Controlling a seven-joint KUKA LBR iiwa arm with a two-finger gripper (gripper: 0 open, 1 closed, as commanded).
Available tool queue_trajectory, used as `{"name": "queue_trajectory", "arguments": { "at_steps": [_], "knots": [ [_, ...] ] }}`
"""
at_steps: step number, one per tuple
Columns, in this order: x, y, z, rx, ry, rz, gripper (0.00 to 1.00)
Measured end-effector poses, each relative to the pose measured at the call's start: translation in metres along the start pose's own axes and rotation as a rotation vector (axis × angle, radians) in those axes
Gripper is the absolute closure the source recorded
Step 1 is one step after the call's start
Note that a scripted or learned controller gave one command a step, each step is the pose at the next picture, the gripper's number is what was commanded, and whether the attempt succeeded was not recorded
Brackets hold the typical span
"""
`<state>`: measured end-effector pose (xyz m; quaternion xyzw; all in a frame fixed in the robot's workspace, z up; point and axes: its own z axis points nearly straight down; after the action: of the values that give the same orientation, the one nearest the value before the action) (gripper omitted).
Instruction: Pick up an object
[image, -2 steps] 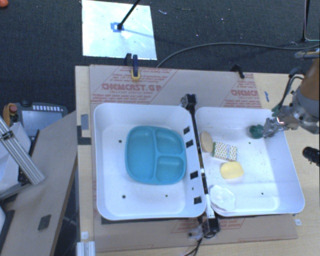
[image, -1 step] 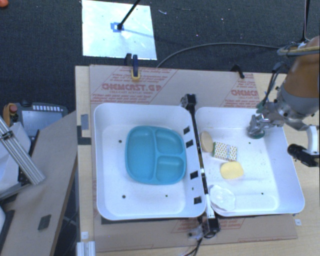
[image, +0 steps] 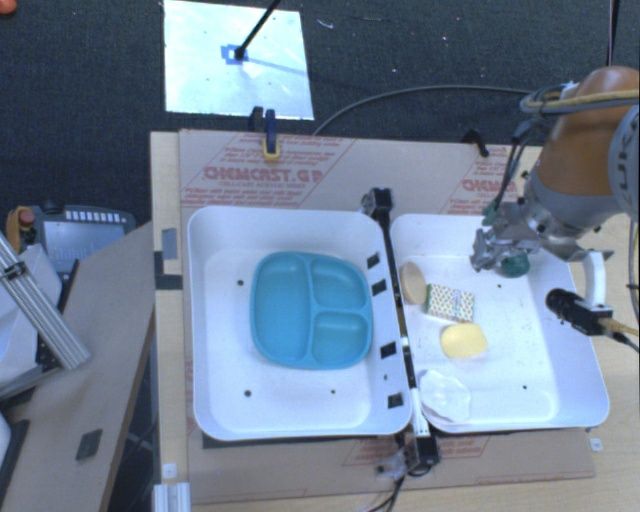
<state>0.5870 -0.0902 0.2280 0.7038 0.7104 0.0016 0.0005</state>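
Note:
My gripper (image: 496, 258) hangs over the far part of the right bin (image: 570, 400). A small teal object (image: 515, 265) sits right at its tip, and I cannot tell whether it is gripped or just lying beneath. To the gripper's left lie a tan oval piece (image: 413, 282) and a green-and-yellow patterned packet (image: 449, 301). A pale yellow round object (image: 463, 341) rests nearer the middle of the bin. A crumpled white, translucent thing (image: 443, 395) lies in the near left corner.
The left bin (image: 215, 400) holds a blue divided plate (image: 310, 308). A black-clipped divider (image: 390, 300) runs between the bins. The right bin's near right part is bare floor. A grey pendant (image: 85, 235) sits off the bench at left.

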Motion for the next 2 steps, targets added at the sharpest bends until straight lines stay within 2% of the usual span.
{"name": "queue_trajectory", "arguments": {
  "at_steps": [1, 2],
  "knots": [
    [0.059, 0.004, -0.008, 0.000, 0.000, -0.001, 1.00],
    [0.117, 0.001, 0.003, 0.002, 0.001, -0.001, 1.00]
  ]
}}
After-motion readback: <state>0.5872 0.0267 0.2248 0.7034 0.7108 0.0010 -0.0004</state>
